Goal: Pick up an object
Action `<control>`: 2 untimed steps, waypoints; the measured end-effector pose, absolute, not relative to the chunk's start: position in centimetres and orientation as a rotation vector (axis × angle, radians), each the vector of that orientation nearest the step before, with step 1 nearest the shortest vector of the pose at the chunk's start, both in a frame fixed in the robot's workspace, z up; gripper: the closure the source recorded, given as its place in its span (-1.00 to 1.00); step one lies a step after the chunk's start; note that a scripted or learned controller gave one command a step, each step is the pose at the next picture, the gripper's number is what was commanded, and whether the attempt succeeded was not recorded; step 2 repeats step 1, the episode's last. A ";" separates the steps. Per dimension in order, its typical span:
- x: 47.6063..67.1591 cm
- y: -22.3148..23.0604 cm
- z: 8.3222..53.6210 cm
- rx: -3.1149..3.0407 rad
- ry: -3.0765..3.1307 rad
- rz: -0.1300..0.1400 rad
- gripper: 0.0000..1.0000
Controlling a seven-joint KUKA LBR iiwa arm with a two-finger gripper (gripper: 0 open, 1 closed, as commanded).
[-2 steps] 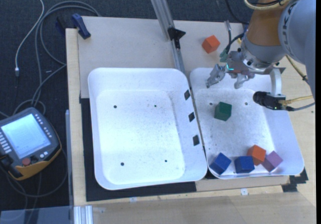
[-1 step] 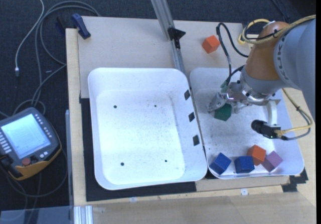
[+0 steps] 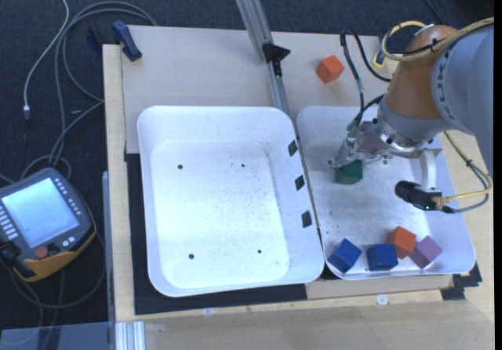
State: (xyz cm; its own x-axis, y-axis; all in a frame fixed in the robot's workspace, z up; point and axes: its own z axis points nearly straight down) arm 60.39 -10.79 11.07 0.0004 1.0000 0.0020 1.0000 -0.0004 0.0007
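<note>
Green block [image 3: 349,173] sits pinched in the end effector [image 3: 351,158], mid right bin [image 3: 463,238], away from walls.

Handheld control pendant [image 3: 41,220] on floor, blue clamp [image 3: 125,40] at bench corner.

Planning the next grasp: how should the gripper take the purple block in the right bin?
Come straight down and pinch the purple block across its upper-right and lower-left faces. An orange block crowds its left, and the bin rim lies close to its lower right.
</note>
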 end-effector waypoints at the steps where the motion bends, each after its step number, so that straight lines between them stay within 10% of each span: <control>1: 64.3 -0.9 20.5 -2.214 -2.237 -0.017 1.00; 2: 64.3 -0.9 20.5 -2.214 -2.237 -0.017 1.00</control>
